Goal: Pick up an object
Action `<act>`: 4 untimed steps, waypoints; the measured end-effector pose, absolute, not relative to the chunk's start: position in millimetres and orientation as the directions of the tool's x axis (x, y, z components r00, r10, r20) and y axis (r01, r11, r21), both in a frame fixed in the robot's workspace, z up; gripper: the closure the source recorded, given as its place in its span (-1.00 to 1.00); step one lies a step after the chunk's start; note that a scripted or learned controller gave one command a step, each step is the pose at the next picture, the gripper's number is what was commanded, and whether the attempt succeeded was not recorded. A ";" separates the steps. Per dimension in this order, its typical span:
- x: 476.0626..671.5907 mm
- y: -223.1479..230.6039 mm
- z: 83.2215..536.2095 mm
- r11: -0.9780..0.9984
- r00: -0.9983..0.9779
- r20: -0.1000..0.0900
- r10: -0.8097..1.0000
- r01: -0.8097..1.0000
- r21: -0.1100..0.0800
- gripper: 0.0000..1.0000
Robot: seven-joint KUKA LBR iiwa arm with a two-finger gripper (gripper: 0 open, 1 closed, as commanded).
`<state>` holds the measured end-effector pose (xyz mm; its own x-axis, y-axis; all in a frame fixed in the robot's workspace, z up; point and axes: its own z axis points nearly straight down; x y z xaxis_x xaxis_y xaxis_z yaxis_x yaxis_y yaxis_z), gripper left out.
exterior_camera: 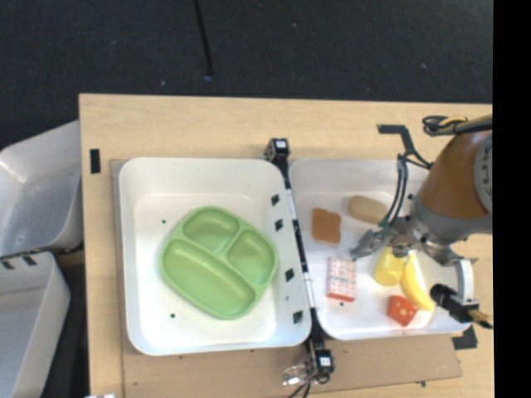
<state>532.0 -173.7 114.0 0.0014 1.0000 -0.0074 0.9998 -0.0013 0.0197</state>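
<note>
A yellow object (387, 267) lies in the right bin (332, 172) beside a banana (415, 284), directly under the gripper (390, 243), whose grip cannot be told from here; it seems poised mid-approach, needing to descend and close.

Even, soft light from above; the white bins (133, 222) look bright, nearly washed out, with faint shadows under the green plate (218, 261). The floor beyond the bench's (166, 123) far edge is dark. The whole view is slightly soft and grainy.
</note>
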 end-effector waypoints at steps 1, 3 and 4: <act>536.7 -176.1 129.1 -0.007 0.008 -0.016 1.000 0.999 0.041 1.00; 532.9 -181.6 235.0 0.002 -0.002 -0.003 1.000 1.000 0.008 1.00; 534.0 -183.0 258.8 0.004 -0.004 -0.002 1.000 1.000 0.004 1.00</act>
